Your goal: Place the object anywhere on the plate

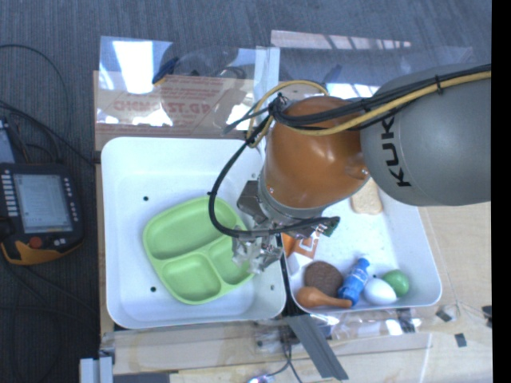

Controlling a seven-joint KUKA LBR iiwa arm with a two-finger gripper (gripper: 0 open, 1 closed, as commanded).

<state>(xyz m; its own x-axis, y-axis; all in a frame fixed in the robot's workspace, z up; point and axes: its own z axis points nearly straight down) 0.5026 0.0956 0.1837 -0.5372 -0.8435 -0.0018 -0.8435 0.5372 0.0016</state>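
Plate (185, 255), the green divided one, lies in the left bin (128, 182), tilted across its floor with its right compartment under the gripper (257, 252). Which object is meant for it I cannot say for sure; the candidates sit in the right bin (415, 246): a brown ball (322, 277), an orange gourd-shaped piece (319, 298), a blue bottle (356, 278), a white egg (380, 291) and a green ball (397, 280), crowded along the near wall, with a tan slab (368, 201) farther back. The gripper hangs over the divider between the bins, right at the plate's right edge. Its fingers are a tangle of metal from this angle, and I cannot tell whether they are spread or closed, or whether anything is caught in them.

If something is carried, the sound move, in my judgement, is to shift slightly left so the release lands inside a compartment, not on the rim, then lower before letting go. If nothing is carried, the isolated tan slab looks the easier pick than the packed cluster.
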